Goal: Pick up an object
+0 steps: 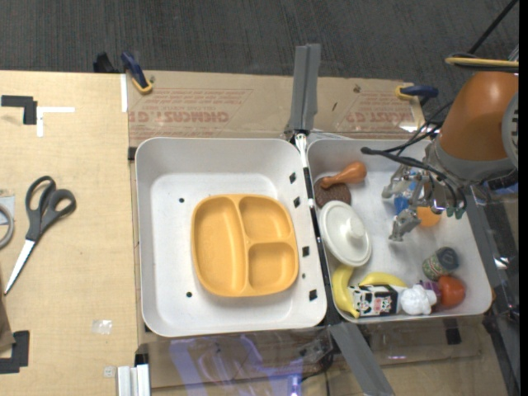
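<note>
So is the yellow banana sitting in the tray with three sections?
No, the yellow banana lies in the right white bin, while the yellow three-section plastic tray sits in the left one.

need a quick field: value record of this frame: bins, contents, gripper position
left bin: holds a yellow divided plate, three compartments
right bin: holds the loose objects
right bin contents: white lid, brown drumstick toy, banana, small black-and-white carton, white lumpy toy, red-orange round toy, dark round object
gripper: over the upper right part of the right bin, blue and orange shapes beside it, whether held is unclear
bench, left of bins: scissors
</note>
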Robot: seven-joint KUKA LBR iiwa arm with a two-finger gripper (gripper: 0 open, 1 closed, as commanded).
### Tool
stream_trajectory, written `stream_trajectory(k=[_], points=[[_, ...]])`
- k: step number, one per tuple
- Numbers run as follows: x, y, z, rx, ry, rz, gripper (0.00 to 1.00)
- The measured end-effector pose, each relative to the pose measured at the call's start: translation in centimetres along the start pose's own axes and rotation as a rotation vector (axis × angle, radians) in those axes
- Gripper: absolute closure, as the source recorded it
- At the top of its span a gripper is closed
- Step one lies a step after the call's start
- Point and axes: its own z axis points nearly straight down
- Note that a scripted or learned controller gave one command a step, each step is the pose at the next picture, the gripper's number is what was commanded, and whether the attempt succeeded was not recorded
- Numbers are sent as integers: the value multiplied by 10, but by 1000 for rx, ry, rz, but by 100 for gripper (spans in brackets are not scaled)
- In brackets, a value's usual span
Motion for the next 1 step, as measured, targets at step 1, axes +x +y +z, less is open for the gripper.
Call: stream_trajectory(k=[1], points=[[1,-43,0,0,-2,102,0]])
